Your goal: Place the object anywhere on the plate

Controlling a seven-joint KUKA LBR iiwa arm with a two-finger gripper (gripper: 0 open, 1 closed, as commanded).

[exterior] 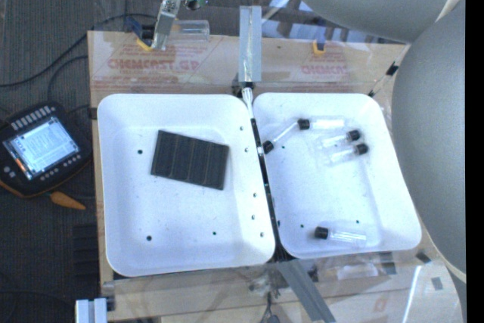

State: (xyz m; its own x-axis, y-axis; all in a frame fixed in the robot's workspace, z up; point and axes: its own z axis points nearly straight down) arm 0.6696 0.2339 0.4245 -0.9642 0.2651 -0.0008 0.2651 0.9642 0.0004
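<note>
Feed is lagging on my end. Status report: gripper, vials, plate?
Gripper up beyond the left bin's far rim, holding nothing visible. Dark plate bare in left bin. Five clear vials loose in right bin. Path unobstructed.

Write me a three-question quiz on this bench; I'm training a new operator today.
1. True or false: the dark plate lies in the left bin.
2. How many capped vials lie in the right bin? A) two B) five C) eight
3. Where is the gripper: over a bin, or beyond the bins' far edge?

Key: 1 true. 2 B, for example the vial nearest the camera. 3 beyond the far edge, above the left bin's side.
</note>
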